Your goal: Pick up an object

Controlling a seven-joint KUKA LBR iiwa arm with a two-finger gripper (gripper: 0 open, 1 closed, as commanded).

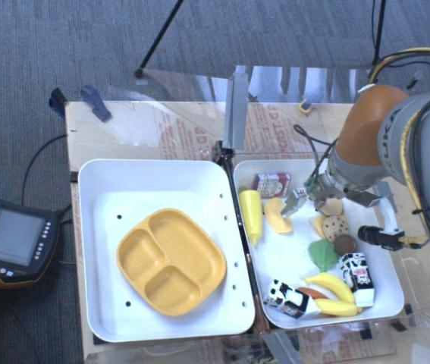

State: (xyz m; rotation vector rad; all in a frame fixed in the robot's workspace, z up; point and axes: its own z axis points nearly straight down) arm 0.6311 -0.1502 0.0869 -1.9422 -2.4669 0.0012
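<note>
— Where do we stand with the claw [299,201]?
— Low in the right bin [393,279], fingers spread, pinching nothing.
— And our nearest thing?
— The yellow wedge [277,215], just left of and below the tips, its long axis running up-down. We judge a short drop left would straddle it.
</note>
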